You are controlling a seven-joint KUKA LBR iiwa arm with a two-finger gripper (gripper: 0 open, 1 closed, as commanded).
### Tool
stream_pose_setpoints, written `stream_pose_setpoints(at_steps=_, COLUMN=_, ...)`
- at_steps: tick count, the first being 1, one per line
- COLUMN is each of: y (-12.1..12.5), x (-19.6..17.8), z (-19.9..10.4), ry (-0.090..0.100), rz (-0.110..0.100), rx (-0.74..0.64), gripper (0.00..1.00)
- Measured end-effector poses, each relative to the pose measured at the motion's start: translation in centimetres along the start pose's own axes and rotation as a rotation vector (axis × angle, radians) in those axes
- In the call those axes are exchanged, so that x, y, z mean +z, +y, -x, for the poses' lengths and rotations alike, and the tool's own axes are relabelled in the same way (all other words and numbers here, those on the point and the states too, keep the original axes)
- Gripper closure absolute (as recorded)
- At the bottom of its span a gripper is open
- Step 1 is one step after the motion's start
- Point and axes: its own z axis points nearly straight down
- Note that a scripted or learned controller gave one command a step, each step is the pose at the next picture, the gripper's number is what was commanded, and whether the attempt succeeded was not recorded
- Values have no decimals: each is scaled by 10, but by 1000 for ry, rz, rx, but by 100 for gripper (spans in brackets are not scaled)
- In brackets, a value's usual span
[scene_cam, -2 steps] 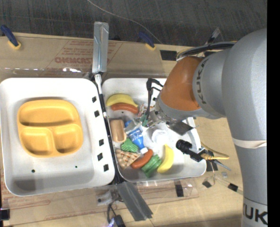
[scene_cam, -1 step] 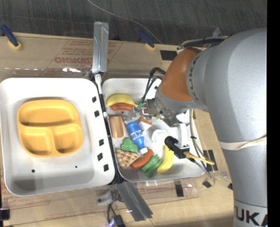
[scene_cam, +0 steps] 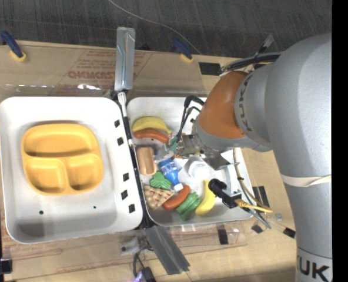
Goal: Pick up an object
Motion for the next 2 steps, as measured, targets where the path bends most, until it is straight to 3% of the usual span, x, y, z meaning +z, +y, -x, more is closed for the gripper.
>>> stream_pose_setpoints(at_steps=1, y=2, x=-11, z=-5, ry=12, rz=-3, rx=-8, gripper=100)
stream_pose_setpoints(at_steps=2, y=-14, x=-40, z=7, ry=23, rz=-46, rx=-123, gripper=100)
